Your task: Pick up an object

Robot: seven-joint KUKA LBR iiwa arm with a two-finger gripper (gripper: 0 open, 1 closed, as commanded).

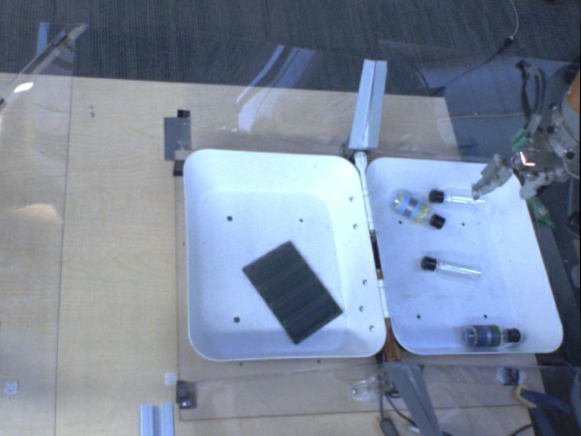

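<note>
The right bin (545, 289) holds several small vials. A clear tube with a black cap (454, 197) lies near its far edge. A vial with a yellow and blue label (413, 209) lies beside it, and another clear capped tube (450, 266) rests mid-bin. A dark bottle (490, 336) lies at the near edge. In the left bin (204, 243), a dark grey ribbed pad (292, 291) lies flat. My gripper (508, 183) hovers over the right bin's far right corner, open, with nothing between its fingers. Its left finger (487, 181) points toward the far clear tube.
A metal post (369, 107) stands behind the seam between the bins. A black bracket (178, 134) sits by the left bin's far left corner. Cables and fittings crowd the right edge near the arm. Bare wooden bench lies to the left.
</note>
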